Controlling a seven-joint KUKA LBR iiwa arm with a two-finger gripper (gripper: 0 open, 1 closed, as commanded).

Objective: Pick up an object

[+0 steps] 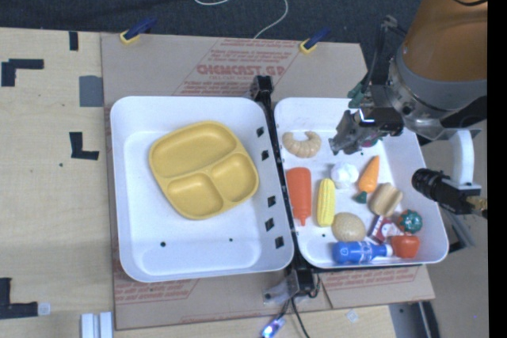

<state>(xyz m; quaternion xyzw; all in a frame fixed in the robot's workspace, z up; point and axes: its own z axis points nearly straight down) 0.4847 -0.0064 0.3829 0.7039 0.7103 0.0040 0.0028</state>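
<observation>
The arm [447, 36] hangs at three o'clock over the right bin [432, 170], its gripper [348, 140] empty; its opening I cannot tell. This looks like the approach: next, descend onto the croissant [303, 143] at nine o'clock of it, or the white piece [344, 173] at six.

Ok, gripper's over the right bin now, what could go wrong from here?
The gripper hangs between the croissant and a small white piece, so it could close on nothing. The toys in the right bin are packed tight: going for the carrot may knock the corn aside.
</observation>
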